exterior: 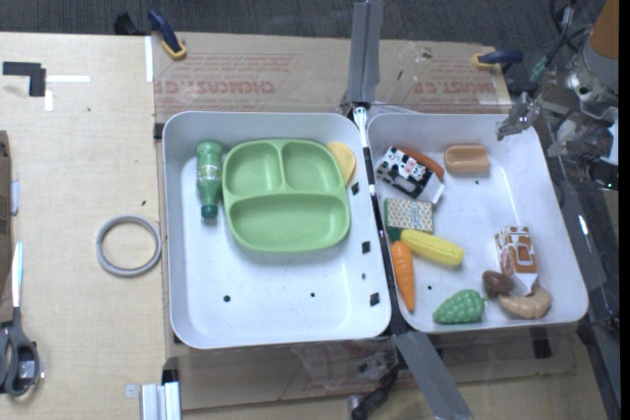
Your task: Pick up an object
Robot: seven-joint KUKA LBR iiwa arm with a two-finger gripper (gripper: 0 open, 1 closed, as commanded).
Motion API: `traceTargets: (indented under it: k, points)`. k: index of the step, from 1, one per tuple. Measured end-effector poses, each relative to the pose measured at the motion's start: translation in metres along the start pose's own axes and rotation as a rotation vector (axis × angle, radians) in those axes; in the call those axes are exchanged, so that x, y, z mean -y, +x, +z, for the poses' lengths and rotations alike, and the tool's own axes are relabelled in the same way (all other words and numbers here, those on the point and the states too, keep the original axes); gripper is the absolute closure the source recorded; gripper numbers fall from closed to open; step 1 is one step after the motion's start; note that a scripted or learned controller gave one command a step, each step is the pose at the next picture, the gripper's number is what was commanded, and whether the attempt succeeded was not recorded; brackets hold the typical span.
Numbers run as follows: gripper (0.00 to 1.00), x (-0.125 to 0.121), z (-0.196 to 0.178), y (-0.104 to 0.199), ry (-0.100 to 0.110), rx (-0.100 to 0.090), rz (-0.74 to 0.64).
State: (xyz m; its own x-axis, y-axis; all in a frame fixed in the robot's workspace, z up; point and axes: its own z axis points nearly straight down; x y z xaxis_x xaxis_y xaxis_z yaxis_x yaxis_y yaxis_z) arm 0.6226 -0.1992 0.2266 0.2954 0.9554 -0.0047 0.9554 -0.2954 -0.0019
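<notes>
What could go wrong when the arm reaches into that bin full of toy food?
The carrot, corn and checkered block lie packed together, so the fingers might bump or drag a neighbour instead of gripping one. The gripper hovers at the right bin's far rim and might clip it on the way down.

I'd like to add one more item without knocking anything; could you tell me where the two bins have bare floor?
Left bin: the whole front strip below the green divided plate is bare. Right bin: a bare patch lies in the middle, between the bun, the corn cob and the wrapped snack. Its left side and front right corner are crowded.
</notes>
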Motion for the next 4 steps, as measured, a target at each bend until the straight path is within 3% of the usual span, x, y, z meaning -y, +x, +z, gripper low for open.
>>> traceTargets:
  k: [1, 2, 3, 4]
  points:
    - [0.0, -0.014, 0.088, 0.036, 0.001, -0.003, 0.032]
    - [0.0, -0.024, 0.092, 0.012, -0.001, -0.003, 0.068]
    - [0.0, 0.008, 0.086, 0.022, 0.0, -0.004, 0.122]
    - [0.0, 0.061, 0.136, -0.003, 0.003, -0.007, -0.064]
